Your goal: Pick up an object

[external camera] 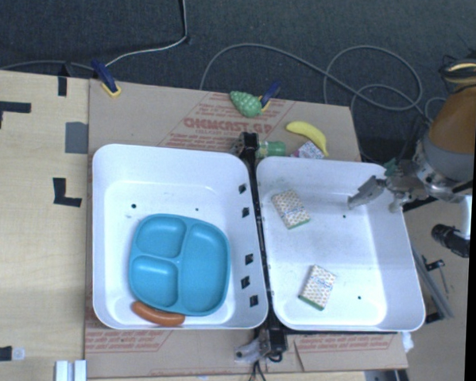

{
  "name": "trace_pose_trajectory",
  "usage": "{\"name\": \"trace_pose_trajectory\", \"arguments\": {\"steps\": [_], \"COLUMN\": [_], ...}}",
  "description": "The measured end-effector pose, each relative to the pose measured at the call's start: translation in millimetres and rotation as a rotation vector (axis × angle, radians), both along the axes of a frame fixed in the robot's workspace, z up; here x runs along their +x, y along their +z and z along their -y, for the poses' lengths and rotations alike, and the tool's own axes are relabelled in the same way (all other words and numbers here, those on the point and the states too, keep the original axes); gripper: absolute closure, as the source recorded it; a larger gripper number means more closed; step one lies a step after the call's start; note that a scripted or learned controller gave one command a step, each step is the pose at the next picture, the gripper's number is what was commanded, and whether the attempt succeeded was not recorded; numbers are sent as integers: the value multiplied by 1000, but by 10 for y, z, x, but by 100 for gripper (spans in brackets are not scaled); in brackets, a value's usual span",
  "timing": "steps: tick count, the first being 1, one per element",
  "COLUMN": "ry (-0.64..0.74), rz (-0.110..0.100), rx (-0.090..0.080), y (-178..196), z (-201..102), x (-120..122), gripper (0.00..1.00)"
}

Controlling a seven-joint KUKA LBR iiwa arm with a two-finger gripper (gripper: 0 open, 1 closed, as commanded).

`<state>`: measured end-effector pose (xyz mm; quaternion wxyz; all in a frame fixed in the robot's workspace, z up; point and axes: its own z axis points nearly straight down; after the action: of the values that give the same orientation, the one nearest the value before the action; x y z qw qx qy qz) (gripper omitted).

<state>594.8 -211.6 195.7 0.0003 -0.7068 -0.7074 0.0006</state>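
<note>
Hovering over the right white bin's (394,258) upper right corner, your gripper (373,193) shows fingers (363,194) spread, grasping nothing; two small patterned sponge blocks (289,208) (318,287) lie well apart inside.

Behind the bins on the cardboard (139,109) — a banana (308,135), a green toy (246,102), a blue clamp (106,78)

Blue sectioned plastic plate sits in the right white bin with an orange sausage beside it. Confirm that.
Wrong bin. The camera view shows the blue sectioned plastic plate in the left white bin, with the orange sausage lying against its near edge.
</note>
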Motion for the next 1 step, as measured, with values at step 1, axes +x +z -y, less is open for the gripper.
{"name": "trace_pose_trajectory", "arguments": {"steps": [1], "ry": [0], "rz": [-1], "rx": [1], "y": [-198], "z": [-468], "x": [-346], "gripper": [0]}}
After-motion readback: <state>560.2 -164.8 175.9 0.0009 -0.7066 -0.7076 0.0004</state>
